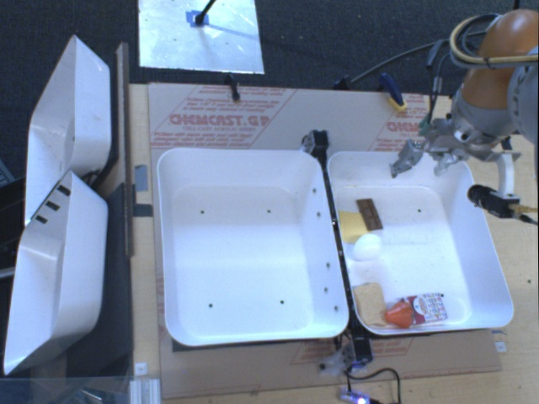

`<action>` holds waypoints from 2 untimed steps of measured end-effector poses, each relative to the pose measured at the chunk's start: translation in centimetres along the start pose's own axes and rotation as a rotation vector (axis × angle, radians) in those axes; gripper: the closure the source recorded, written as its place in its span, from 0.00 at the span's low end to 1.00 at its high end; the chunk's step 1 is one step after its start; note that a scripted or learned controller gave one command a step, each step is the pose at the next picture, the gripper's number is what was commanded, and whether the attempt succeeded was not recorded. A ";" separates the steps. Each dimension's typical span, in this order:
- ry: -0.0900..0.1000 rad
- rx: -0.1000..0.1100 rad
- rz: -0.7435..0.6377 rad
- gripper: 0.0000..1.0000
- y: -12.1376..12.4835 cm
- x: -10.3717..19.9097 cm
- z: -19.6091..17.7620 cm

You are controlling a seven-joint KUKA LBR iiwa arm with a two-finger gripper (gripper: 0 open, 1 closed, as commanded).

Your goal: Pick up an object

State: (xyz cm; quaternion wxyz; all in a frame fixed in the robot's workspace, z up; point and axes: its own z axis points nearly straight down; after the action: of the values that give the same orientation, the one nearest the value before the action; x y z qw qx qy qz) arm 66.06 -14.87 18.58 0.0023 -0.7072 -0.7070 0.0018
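My gripper (423, 160) hangs above the far edge of the right bin (472, 251), fingers spread apart with nothing between them. Below and to its left, along the bin's left side, lie a brown bar (369, 214), a yellow piece (351, 225) and a white ball (367, 246). At the bin's near left corner rest a tan piece (369, 299), an orange-red object (399, 314) and a small red-and-white packet (431, 307).
The left bin (244, 251) lies beside the right one, with a black divider clamp (317, 142) between them at the far end. Two spare white bins (63, 200) lean at the far left. A metal plate (200, 23) lies beyond the bench.
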 end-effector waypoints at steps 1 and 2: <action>-0.001 -0.007 -0.001 0.00 0.2 0.0 -0.4; 0.000 -0.004 -0.001 0.00 0.2 0.4 3.8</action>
State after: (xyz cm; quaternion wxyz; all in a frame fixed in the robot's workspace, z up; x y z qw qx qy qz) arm 66.21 -14.51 14.80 0.0010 -0.7067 -0.7075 0.0006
